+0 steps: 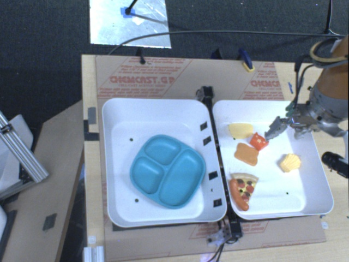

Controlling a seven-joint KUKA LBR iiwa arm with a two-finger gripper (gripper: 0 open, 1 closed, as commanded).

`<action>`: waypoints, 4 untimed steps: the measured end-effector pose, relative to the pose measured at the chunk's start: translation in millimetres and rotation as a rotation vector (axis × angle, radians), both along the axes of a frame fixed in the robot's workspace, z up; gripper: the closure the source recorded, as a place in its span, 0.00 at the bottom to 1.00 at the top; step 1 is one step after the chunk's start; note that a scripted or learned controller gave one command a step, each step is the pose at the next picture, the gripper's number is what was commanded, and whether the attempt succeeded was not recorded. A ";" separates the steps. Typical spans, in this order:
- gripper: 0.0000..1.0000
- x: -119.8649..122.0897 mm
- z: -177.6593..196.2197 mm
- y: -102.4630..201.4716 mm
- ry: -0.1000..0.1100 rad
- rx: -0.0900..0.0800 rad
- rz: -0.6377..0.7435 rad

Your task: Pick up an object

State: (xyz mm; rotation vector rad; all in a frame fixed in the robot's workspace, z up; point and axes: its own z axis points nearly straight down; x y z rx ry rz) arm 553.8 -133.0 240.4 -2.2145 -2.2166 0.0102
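The right bin [313,201] holds several toy foods. A pale yellow piece [240,130] lies at its back left, with a small red piece [258,141] and an orange piece [246,154] just in front of it. A ridged yellow piece [290,162] lies further right, and a pizza slice [242,190] sits near the front left corner. My gripper [287,131] hangs over the back of the right bin, open, with only white bin floor between its fingers. Its left finger [274,129] ends just up and right of the red piece.
A blue divided plate [167,170] lies in the left bin [122,146]. A black divider with clips [212,146] runs between the two bins. A cable [297,75] hangs by the arm at the back right. A dark part [335,162] juts in at the right edge.
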 end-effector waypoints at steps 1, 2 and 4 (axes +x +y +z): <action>0.00 2.3 6.4 0.3 -0.012 -0.002 0.003; 0.00 -0.7 -38.3 7.4 -0.009 -0.001 0.001; 0.00 12.6 -135.0 -0.3 -0.008 -0.001 0.000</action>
